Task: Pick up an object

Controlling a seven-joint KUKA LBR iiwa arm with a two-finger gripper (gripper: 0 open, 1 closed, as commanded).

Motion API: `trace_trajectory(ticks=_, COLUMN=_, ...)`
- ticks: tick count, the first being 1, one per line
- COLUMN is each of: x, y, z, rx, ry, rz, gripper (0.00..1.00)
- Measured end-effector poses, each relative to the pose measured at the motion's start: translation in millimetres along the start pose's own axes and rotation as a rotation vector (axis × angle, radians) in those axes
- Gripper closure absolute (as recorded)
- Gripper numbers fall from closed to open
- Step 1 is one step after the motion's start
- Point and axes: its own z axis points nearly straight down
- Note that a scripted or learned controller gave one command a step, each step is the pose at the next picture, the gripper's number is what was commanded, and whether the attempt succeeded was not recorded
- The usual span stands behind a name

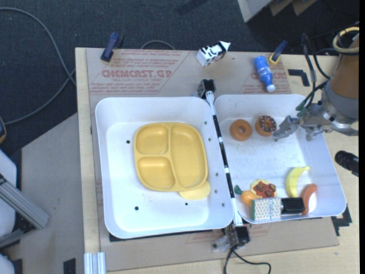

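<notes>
The tabletop (85, 153) is a pale wooden board with red printed lettering along its far edge, standing on dark carpet with a grey cable looping across it. Two shallow white bins sit side by side: the left bin (114, 170) and the right bin (325, 153).

The pincer (283, 130) hangs over the far part of the right bin, reaching leftward from the grey arm (342, 104). Whether its fingers are apart or together I cannot tell, and nothing is visibly between them.

Counted: one yellow divided plate (170, 156) well to the left of the pincer in the left bin, with one yellow disc (195, 193) peeking out under its near edge. Two doughnuts lie just left of the pincer: a chocolate sprinkled doughnut (265, 125) right beside its tip and a plain orange doughnut (241, 130) a little farther left.

Nearer the camera than the pincer, in the right bin's near corner, lie one banana (295, 179), one sausage (309, 197), one small pizza slice (263, 188), one orange piece (247, 197), one wafer block (267, 209) and one black block (292, 205). The banana's long axis runs roughly from the near edge toward the far edge, curving rightward at the top. The sausage lies almost parallel beside it.

Beyond the pincer, on the bare tabletop, lie one blue bottle (264, 73), its cap pointing toward the bin, and one black-and-white carton (213, 52).
</notes>
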Motion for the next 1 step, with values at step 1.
trace_trajectory(ticks=1, x=-38.7, y=-21.0, z=116.4, rx=0.001, ry=0.0, rz=0.001, gripper=0.0)
